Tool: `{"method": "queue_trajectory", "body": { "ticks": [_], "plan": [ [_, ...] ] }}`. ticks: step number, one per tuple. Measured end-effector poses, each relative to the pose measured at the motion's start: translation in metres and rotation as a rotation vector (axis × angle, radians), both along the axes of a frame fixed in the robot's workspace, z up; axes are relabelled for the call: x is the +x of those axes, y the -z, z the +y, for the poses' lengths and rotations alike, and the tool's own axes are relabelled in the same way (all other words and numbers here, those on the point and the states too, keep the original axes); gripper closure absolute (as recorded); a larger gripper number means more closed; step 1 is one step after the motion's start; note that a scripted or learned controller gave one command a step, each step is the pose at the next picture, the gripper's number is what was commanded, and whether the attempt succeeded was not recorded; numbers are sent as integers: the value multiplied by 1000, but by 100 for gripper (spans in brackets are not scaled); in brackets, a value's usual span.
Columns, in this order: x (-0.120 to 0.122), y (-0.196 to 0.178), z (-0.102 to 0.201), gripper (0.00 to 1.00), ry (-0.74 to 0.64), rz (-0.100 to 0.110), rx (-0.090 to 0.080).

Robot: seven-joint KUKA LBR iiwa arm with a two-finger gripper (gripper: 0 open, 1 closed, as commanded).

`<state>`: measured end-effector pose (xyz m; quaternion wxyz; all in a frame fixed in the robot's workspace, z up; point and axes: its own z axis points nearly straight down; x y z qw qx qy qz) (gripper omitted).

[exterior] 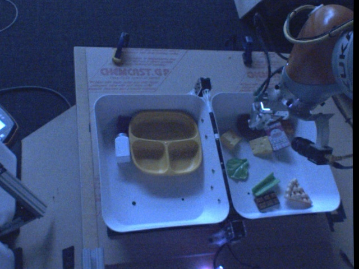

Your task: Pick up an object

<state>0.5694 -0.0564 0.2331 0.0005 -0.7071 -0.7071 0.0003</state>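
The gripper (263, 118) hangs low over the far end of the right bin (328, 192), the arm bent down from the right under its orange band; its finger state I cannot tell. Just beside it lie a cheese wedge (261, 146) and a checkered block (279, 139). A yellow divided plate (165, 141) sits in the left bin (106, 167).

Dim, blue-tinted workspace seen from above.
A pale board (162, 72) with reddish printed lettering lay over a dark floor (50, 32); two clamps (120, 48) gripped its far edge, and a thin cable (10, 11) curled at left.
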Motion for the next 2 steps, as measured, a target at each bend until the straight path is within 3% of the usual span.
{"method": "queue_trajectory", "body": {
  "ticks": [2],
  "plan": [
    [9, -1, 5, 100, -1, -5, 0]
  ]
}}
